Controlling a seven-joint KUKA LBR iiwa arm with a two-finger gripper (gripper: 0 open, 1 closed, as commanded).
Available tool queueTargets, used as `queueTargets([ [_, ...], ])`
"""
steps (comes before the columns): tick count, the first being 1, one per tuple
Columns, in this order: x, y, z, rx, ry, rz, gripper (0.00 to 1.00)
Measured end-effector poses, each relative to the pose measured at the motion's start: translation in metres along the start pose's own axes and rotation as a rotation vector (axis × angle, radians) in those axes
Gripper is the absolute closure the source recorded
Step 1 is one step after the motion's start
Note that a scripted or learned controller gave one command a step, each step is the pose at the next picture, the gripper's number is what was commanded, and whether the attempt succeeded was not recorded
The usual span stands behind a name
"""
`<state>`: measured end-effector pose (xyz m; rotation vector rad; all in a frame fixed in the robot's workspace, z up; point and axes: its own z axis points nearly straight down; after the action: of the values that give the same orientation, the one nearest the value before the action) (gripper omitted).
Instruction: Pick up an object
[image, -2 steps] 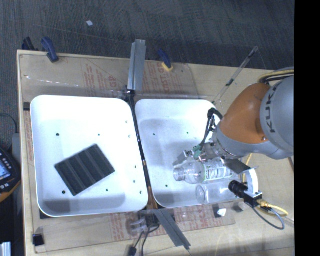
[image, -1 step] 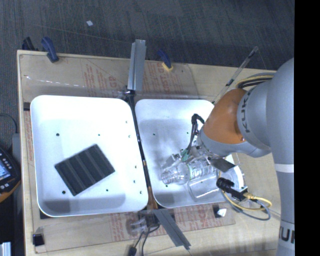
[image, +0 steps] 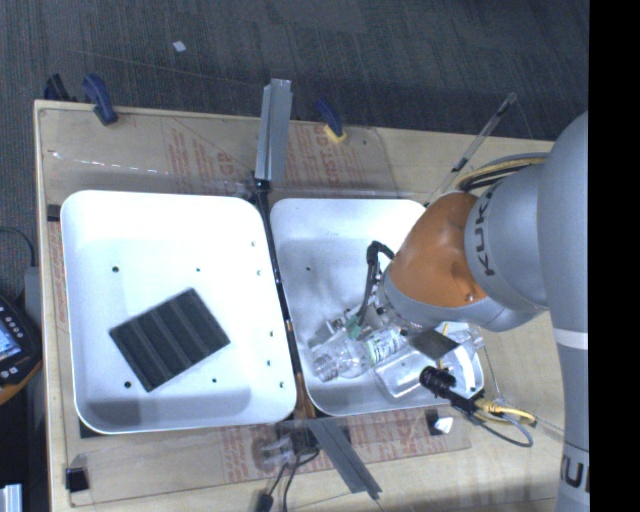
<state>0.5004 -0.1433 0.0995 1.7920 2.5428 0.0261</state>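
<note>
From above, the camera view shows the tabletop (image: 150, 455) carrying two shallow white bins side by side. The left bin (image: 90, 230) holds a flat dark ribbed pad (image: 170, 338), lying slantwise toward its near left corner, well apart from everything else. The right bin (image: 320, 235) holds a clear crumpled plastic bottle (image: 345, 352) with a green-and-white label, lying on its side near the bin's front wall.

The grey arm (image: 520, 250), with its orange band (image: 435, 255), reaches in from the right and hangs low over the right bin. The tool (image: 372, 318) sits just above the bottle's labelled end, close enough that it may be touching, but the wrist body covers it, so how it stands over the bottle cannot be told, nor whether anything is gripped.

The bottle looks light, thin-walled and already dented, so it will likely give under pressure and slide on the smooth bin floor. Its clear skin is probably slick; the labelled middle or the stiffer neck would seem the surest place to pinch, across its narrow width. The ribbed pad looks flat and firm, lying flush with the floor, which would make its edges hard to get under.
</note>
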Motion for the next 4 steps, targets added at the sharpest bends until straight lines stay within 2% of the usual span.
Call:
queueTargets([
  [1, -0.004, -0.011, -0.039, -0.002, -0.003, 0.027, 0.00],
  [2, -0.004, -0.010, -0.049, -0.003, -0.003, 0.022, 1.00],
  [3, -0.010, 0.081, -0.081, 0.037, 0.010, 0.415, 1.00],
  [4, -0.010, 0.081, -0.081, 0.037, 0.011, 0.415, 0.00],
])
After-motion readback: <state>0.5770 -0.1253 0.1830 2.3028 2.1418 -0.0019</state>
